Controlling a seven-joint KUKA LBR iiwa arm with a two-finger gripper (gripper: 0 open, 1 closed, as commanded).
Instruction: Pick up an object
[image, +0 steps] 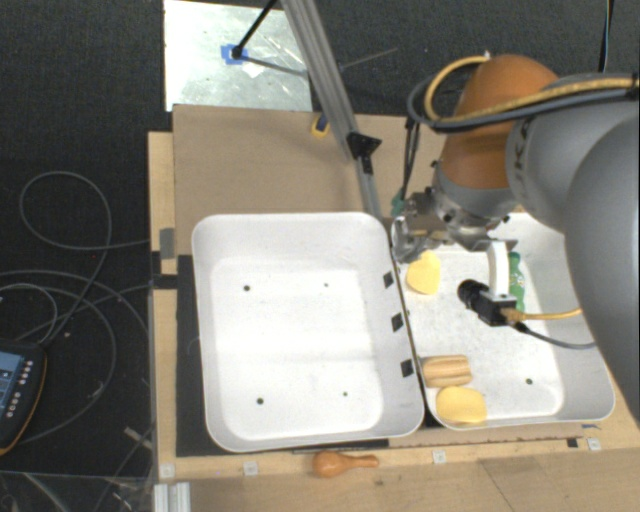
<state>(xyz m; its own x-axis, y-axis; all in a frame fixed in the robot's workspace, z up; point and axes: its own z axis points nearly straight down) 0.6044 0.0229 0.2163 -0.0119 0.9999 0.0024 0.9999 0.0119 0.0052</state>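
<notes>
The gripper (412, 240), its opening impossible to judge, sits just above the yellow toy piece (424, 274) at the upper left of the right bin (560, 400); the piece appears light, rigid and smooth, best pinched across its narrow width.

left bin (290, 330) lies open; 3 items and arm (560, 170) crowd right bin (560, 390).
</notes>
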